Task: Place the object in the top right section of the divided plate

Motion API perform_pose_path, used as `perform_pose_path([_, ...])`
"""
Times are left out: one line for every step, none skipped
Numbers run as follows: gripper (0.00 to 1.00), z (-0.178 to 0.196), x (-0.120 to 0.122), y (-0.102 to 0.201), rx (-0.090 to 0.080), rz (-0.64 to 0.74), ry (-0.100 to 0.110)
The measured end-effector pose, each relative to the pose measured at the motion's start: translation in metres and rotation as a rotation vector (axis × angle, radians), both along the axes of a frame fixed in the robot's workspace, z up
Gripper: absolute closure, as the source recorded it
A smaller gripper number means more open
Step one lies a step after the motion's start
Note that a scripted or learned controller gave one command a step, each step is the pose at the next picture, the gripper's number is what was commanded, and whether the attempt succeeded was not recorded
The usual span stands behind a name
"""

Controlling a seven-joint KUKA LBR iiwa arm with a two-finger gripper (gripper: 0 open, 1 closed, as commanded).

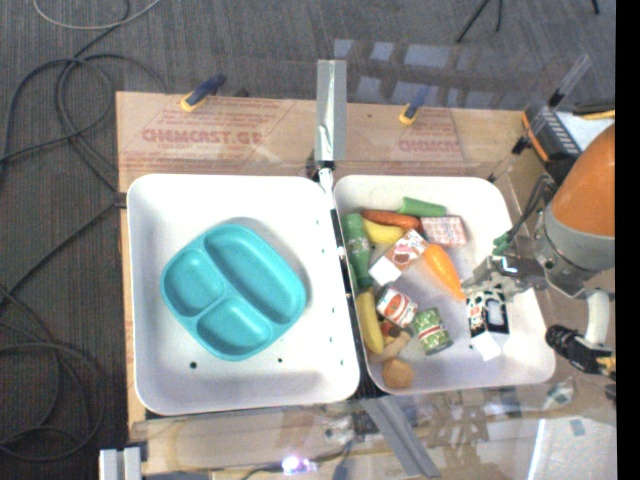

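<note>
Looking down on two white bins side by side, a teal divided plate (pixel 234 289) on the left and mixed toy food on the right.

At the right edge of the frame, the grey arm with its orange band reaches in, its gripper (pixel 497 280) over the right side of the right bin (pixel 520 368); whether it is open or closed cannot be told. Just below it lies a black-and-white carton (pixel 487 320). Left of the gripper lie a carrot (pixel 441 269), a banana (pixel 369 321), a green can (pixel 432 330) and other small items. The plate sits in the left bin (pixel 150 368), well apart from the gripper.
</note>
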State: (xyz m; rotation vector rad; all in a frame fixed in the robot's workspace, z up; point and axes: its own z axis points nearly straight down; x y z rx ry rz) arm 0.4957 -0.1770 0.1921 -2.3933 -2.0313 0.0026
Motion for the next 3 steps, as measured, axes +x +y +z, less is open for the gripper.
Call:
perform_pose_path([1.00, 0.017, 0.008, 0.100, -0.001, -0.096, 0.001])
perform_pose_path([1.00, -0.010, 0.078, 0.177, -0.004, 0.056, 0.002])
perform_pose_path([1.00, -0.010, 0.052, 0.137, -0.004, -0.233, 0.003])
